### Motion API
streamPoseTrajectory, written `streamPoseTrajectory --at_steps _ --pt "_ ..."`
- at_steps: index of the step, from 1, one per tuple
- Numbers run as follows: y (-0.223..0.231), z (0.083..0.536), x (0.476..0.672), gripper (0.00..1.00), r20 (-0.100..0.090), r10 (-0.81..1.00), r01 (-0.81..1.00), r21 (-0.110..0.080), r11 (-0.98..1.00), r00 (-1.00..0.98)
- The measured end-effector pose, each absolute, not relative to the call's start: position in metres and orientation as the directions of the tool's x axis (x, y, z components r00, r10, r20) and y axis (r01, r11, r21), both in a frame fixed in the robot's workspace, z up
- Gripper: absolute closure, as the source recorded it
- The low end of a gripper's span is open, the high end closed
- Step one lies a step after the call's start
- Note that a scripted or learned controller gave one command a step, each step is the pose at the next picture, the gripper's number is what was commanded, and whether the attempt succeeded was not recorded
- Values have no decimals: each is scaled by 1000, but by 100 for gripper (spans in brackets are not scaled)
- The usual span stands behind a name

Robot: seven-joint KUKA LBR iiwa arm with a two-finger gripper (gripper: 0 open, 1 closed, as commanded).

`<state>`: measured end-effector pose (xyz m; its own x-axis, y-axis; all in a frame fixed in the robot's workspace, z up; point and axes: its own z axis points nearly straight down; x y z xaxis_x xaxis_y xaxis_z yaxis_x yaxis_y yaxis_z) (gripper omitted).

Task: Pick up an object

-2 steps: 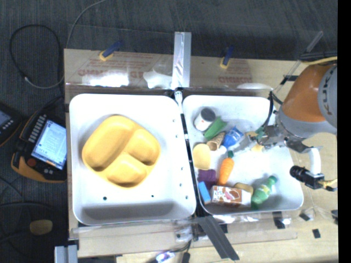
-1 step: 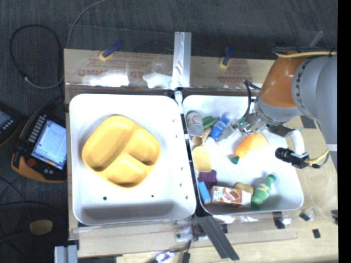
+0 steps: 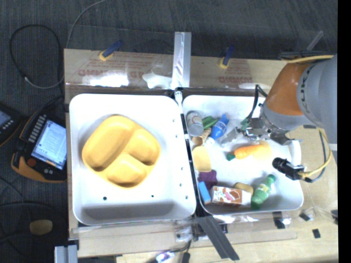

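You see hand (image 3: 253, 129) low in right bin (image 3: 296, 201), just above carrot (image 3: 251, 150); its grip state you cannot tell. Yellow lump (image 3: 120, 149) fills left bin (image 3: 82, 207).

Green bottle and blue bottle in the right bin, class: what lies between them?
In the camera view, the orange carrot lies across the stretch between the green bottle and the blue bottle, with bare white bin floor on either side of it.
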<state>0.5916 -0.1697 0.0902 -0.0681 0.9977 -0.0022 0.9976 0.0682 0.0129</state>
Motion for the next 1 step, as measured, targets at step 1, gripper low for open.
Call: streamPoseTrajectory --at_steps 1 --pt "-152 91 576 0 -5 999 999 14 45 -45"
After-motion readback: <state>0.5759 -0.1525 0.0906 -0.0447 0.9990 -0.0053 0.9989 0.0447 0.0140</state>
